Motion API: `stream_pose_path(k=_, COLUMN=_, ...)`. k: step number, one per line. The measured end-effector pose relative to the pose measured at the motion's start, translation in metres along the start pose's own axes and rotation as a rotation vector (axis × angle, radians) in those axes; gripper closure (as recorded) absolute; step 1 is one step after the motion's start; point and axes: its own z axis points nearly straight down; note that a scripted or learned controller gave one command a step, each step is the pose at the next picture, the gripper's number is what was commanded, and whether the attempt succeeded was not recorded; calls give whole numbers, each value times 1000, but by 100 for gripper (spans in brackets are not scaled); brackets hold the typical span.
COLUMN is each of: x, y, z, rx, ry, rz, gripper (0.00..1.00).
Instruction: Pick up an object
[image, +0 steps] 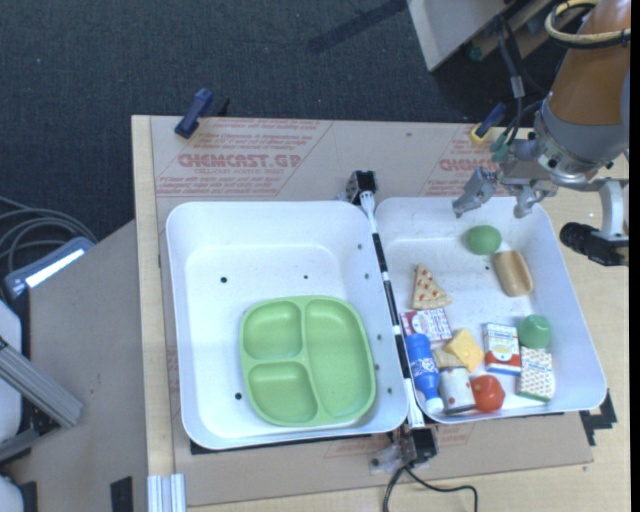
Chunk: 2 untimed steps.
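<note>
Your nearest pickable thing is the green ball (483, 239), lying in the upper part of the right bin (570, 300), just below the jaws. The gripper (497, 197) hangs above the bin's far edge with its two fingers spread apart and nothing between them, so you can count the jaws as open and not holding anything.

Just beside the ball, toward the near side, you see a bread roll (513, 272). Left of that lies a pizza slice (430, 288). Further toward you the things crowd together: a small red-and-white packet (428, 324), a blue bottle (420, 362) along the left wall, a yellow cheese wedge (464, 349), a can (457, 390), a tomato (487, 393), a carton (501, 348), a green cup (536, 330) and a patterned box (537, 377).

In the left bin (200, 300) you have a green divided plate (305, 358) with three compartments, sitting in the near half. Both bins rest on a cardboard-covered surface (250, 150), and a blue clamp (193, 112) sits at its far left corner.
</note>
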Motion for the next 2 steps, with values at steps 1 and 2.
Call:
stream_pose_path(k=1, x=53, y=-44, z=44, rx=1, ry=0, rz=-1, gripper=0)
stream_pose_path(k=2, x=14, y=-81, z=137, rx=1, ry=-1, rz=1, gripper=0)
